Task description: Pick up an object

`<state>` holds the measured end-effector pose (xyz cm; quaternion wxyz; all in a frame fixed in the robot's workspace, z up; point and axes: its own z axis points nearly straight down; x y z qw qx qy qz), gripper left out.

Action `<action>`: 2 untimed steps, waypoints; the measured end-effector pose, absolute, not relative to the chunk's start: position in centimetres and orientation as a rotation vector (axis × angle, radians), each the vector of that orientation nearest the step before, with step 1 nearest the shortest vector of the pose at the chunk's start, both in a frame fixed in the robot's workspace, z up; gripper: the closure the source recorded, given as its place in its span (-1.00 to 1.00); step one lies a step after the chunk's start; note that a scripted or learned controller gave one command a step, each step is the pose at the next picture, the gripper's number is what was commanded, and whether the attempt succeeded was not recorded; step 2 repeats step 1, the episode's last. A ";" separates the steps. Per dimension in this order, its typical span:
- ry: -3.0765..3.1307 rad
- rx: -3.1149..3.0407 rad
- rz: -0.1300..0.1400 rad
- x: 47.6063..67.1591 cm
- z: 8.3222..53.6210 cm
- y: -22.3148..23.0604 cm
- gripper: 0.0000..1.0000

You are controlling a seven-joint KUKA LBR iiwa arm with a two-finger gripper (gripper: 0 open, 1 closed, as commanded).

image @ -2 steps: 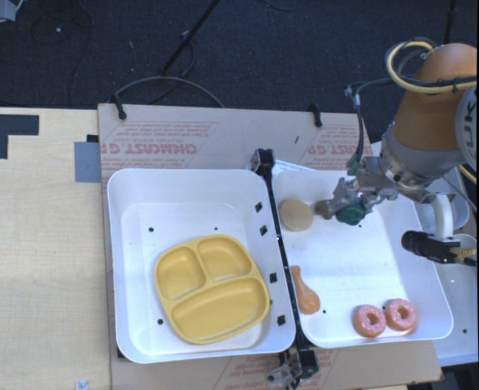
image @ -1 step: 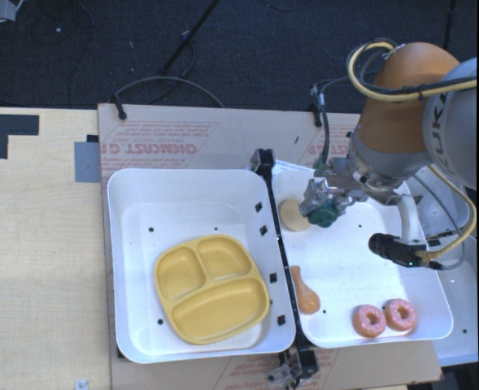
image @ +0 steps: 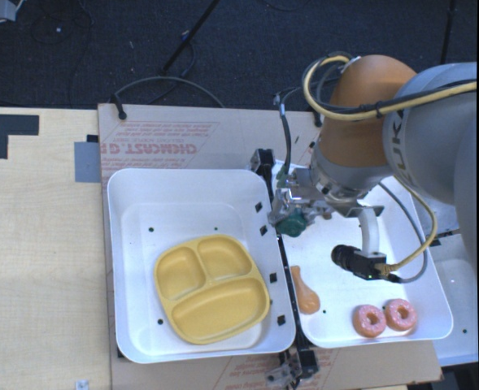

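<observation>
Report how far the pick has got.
Done: the arm has the tool low at the right bin's left edge. In hand: nothing visibly gripped; a green thing sits at its tip. Left: the orange piece and two pink donuts lie in that bin, the yellow tray in the left.

The two bins (image: 133,210) look like smooth white plastic with a light shine. The yellow tray (image: 211,289) seems matt plastic. The counter (image: 36,242) looks like pale wood; the arm (image: 434,136) is glossy.
</observation>
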<state>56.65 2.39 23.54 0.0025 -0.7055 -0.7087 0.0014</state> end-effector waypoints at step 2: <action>-2.223 -2.212 0.005 55.7 22.2 7.7 1.00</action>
